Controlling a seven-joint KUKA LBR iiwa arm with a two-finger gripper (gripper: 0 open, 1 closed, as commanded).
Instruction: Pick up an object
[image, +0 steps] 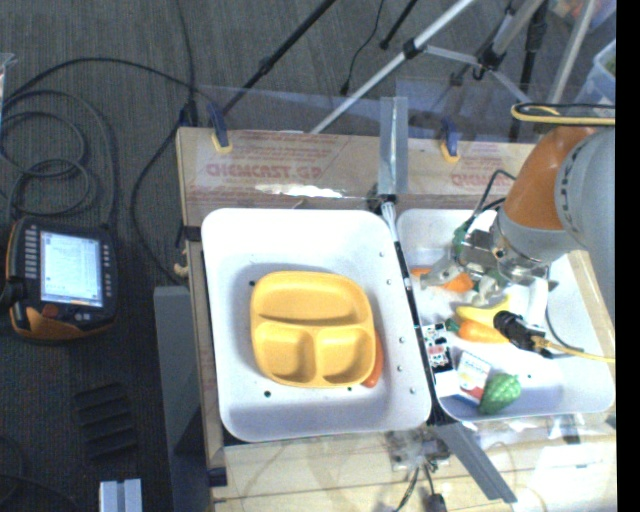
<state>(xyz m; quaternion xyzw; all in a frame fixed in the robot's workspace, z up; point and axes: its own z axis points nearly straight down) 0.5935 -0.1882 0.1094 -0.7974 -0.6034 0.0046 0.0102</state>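
Note:
My gripper (470, 277) is low in the right bin (590, 395), near its upper left part, below the grey arm with the orange band (540, 190). A small orange object (457, 284) lies right at the gripper's tip, partly hidden by it. Just below lies a yellow, banana-like object (480, 327). A green bumpy object (500, 392) rests near the bin's front edge, next to a small white card with coloured print (470, 371). A little black, white and red item (435, 346) sits against the bin's left wall.
The left bin (230, 260) holds a yellow divided tray (312, 328) with something orange-red peeking out at its lower right corner (372, 378). A black cable (520, 332) runs from the wrist across the right bin. A metal divider (392, 160) stands between the bins at the back.

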